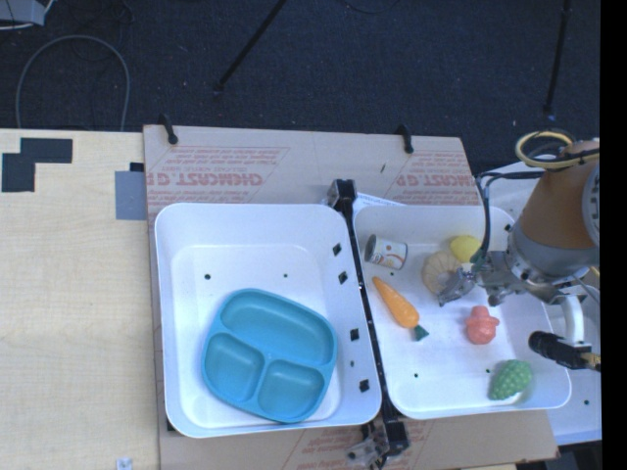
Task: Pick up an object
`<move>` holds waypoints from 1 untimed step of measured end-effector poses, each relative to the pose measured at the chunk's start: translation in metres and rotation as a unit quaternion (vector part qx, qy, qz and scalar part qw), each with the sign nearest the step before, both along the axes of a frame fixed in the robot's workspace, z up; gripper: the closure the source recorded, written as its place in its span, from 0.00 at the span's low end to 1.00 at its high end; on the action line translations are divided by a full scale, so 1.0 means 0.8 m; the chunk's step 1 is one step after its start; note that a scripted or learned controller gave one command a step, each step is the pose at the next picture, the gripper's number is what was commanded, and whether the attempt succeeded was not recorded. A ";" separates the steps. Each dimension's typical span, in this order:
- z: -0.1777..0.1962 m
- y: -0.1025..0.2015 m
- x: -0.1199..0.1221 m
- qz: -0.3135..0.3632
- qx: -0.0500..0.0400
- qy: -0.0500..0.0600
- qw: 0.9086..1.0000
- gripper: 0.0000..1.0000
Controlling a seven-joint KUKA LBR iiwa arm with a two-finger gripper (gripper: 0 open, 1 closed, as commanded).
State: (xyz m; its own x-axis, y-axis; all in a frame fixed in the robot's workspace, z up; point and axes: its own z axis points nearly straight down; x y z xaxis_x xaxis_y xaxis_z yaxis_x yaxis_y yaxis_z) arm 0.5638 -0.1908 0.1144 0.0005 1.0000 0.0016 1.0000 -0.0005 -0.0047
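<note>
1 blue tray (269, 353) in left bin (186, 233). Right bin (441, 399): 1 green broccoli (510, 380), 1 carrot (396, 304), 1 pink toy (480, 325), 1 cup (387, 253), 1 lemon (463, 248), 1 tan lump (439, 267). Pincer (458, 284) touches lump; grip state unclear.

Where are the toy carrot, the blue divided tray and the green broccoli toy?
toy carrot (396, 304): camera view, middle of its orange body.
blue divided tray (276, 322): camera view, its large upper compartment.
green broccoli toy (510, 379): camera view, its bumpy green head.
</note>
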 end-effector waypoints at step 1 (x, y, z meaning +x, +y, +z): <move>0.015 -0.001 0.000 -0.001 0.000 0.000 1.000 1.00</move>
